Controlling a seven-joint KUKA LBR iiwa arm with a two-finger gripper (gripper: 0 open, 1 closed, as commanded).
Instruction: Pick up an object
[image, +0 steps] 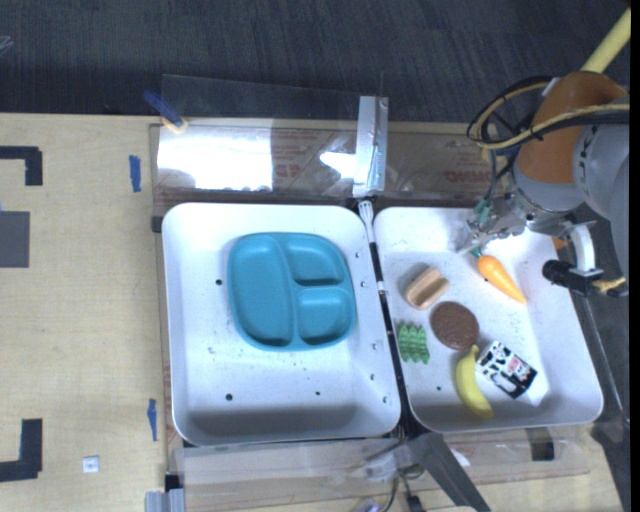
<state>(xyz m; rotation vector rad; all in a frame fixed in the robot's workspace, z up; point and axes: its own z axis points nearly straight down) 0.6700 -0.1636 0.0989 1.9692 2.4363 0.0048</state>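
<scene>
I see the fingers (487, 222) at the far right bin; open or shut, I cannot tell. The carrot (499, 277) lies just nearer, pointing near-right.

Pale wooden bench top (70, 330) stretches far left of pincer, black corner marks (28, 165) and blue tape bits (134, 172) on it. Dark carpeted floor (250, 40) beyond bench, up-left of pincer. Clear glossy panel (260, 150) catches glare.

I count two white bins (190, 400), one blue divided plate (292, 290), one carrot (500, 278), one banana (470, 384), one bread roll (425, 286), one brown disc (454, 325), one green piece (413, 342), one black-and-white box (506, 369).
</scene>
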